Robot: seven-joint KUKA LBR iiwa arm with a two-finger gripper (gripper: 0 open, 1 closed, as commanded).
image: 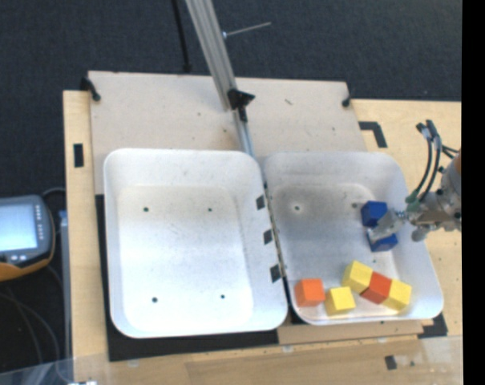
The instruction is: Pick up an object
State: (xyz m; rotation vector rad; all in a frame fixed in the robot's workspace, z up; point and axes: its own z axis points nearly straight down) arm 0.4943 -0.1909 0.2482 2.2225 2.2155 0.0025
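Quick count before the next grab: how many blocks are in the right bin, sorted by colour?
Blue: 2, one upper block and one lower block beside the gripper
Yellow: 3, at and
Orange: 1
Red-orange: 1
Total: 7 blocks, all in the right bin

Bench point(226, 359); two white bins point(190, 239) on it

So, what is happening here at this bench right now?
A robot arm reaches in from the right over the right white bin, its gripper beside two blue blocks. Whether it grips one is unclear. Yellow blocks, an orange cube and a red-orange block lie along the near edge.
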